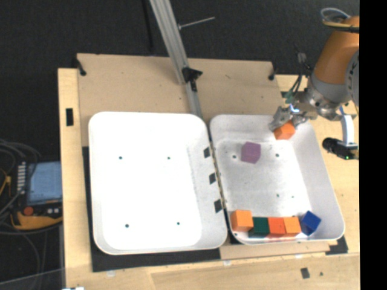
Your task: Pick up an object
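My gripper (283, 124) hangs over the far right corner of the right bin (323, 180), at the end of the grey arm with its orange band (337, 53). A small orange block (285, 131) sits between the fingertips, tilted, and the fingers are shut on it. A purple cube (251, 152) lies on the bin floor a little to the left of the gripper and nearer the camera. It is apart from the gripper.
Along the right bin's near wall runs a row of blocks: orange (242, 219), green (260, 226), two more orange (284, 225) and blue (310, 222). The left bin (151, 180) lies beside it. A slanted metal rail (175, 41) rises behind the bins.
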Robot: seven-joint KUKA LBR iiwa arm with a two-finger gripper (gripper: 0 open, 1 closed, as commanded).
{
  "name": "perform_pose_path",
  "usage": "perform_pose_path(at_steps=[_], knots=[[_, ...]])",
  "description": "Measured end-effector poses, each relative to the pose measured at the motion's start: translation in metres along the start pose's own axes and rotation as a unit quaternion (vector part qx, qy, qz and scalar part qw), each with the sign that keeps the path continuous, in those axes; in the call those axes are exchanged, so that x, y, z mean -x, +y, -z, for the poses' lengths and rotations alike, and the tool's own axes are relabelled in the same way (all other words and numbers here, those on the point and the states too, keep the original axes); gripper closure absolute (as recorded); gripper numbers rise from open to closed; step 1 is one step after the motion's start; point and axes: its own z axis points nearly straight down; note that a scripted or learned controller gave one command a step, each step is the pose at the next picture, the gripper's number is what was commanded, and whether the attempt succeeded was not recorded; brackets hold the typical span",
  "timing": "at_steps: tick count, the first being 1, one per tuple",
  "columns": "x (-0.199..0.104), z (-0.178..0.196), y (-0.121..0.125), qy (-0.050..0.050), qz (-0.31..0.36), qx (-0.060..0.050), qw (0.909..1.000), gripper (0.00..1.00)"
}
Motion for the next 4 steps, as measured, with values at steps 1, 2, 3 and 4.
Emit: perform_pose_path(at_steps=[1, 2, 3, 4], knots=[[0.005, 0.046, 0.005, 0.000, 0.001, 0.000, 1.0000, 1.00], [0.006, 0.091, 0.006, 0.000, -0.001, 0.000, 1.0000, 1.00], [-0.038, 0.078, -0.006, 0.000, -0.004, -0.005, 1.0000, 1.00], [-0.088, 0.066, -0.017, 0.001, -0.003, -0.005, 1.0000, 1.00]])
